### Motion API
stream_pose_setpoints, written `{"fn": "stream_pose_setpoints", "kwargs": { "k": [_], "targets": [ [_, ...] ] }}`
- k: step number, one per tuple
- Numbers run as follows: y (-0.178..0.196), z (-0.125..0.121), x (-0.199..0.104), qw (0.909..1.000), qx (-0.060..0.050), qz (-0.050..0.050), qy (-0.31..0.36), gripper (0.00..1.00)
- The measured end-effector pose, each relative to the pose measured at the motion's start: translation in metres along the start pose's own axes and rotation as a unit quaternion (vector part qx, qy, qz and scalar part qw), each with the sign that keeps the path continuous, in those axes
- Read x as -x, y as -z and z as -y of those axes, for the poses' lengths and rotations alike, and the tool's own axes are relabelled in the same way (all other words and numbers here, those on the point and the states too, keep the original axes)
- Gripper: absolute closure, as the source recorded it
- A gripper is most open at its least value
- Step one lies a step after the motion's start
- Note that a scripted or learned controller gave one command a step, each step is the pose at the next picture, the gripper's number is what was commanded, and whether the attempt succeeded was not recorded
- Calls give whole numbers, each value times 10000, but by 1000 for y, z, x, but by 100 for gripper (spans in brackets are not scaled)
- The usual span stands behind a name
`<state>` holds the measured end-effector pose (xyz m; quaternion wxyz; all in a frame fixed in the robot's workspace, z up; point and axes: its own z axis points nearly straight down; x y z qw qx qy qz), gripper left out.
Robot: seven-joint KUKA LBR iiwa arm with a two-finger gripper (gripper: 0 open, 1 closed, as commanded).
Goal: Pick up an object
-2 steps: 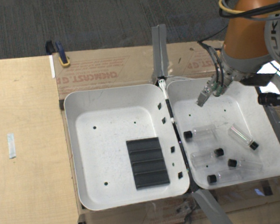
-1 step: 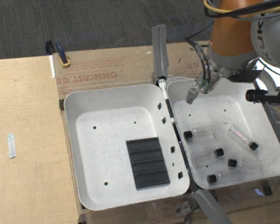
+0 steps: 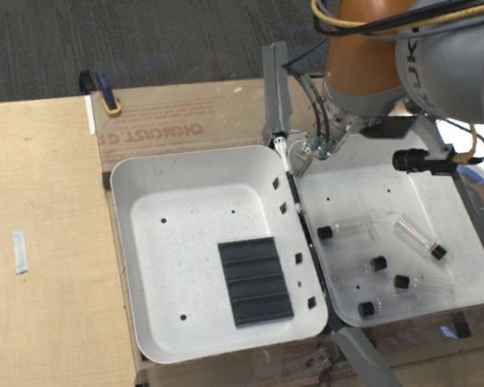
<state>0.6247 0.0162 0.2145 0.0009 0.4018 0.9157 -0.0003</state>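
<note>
Two white bins sit side by side: left bin [image 3: 143, 243] holds a black ribbed block [image 3: 255, 279]; right bin [image 3: 469, 284] holds clear vials with black caps [image 3: 419, 238]. Gripper [image 3: 319, 146] hovers over the right bin's far left corner; its finger state cannot be determined.

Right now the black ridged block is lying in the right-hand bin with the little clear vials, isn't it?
Not quite. The camera view shows the black ridged block lying in the left bin, alone. The little clear vials with black caps are in the right bin.
</note>
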Motion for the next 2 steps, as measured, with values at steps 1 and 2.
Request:
{"fn": "stream_pose_setpoints", "kwargs": {
  "k": [1, 2],
  "targets": [
    [-9, 11, 48, 9956, -5, 2, -935, 100],
    [-23, -8, 42, 9970, -2, 5, -769, 100]
  ]
}}
